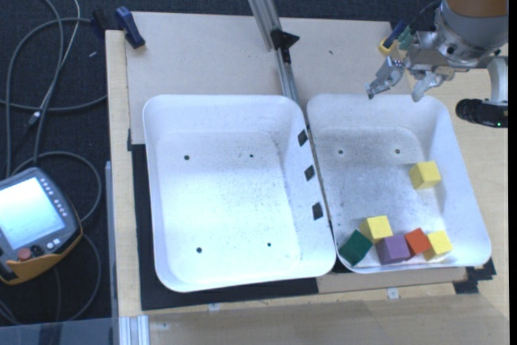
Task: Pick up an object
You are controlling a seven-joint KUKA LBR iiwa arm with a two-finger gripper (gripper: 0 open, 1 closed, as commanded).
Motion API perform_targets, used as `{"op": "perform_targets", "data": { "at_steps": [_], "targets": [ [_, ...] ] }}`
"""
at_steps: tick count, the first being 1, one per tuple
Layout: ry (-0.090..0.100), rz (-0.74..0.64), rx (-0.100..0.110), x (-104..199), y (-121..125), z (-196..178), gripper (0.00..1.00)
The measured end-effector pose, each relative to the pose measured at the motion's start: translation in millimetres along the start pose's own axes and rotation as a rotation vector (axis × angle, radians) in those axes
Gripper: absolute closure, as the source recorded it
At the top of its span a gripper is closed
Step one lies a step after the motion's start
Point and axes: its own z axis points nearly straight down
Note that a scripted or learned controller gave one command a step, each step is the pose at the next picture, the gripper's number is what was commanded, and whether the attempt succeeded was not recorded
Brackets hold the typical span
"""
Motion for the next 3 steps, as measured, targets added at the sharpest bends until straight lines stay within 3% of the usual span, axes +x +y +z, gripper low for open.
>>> {"op": "perform_targets", "data": {
  "at_steps": [1,2,3],
  "targets": [
    [0.0,0.006,0.008,-72.5,-13.3,93.9,0.0],
    [-0.003,0.001,0.0,-104.4,34.9,182.4,0.0],
    [-0.003,0.0,-0.003,-103.3,35.7,176.8,0.0]
  ]
}}
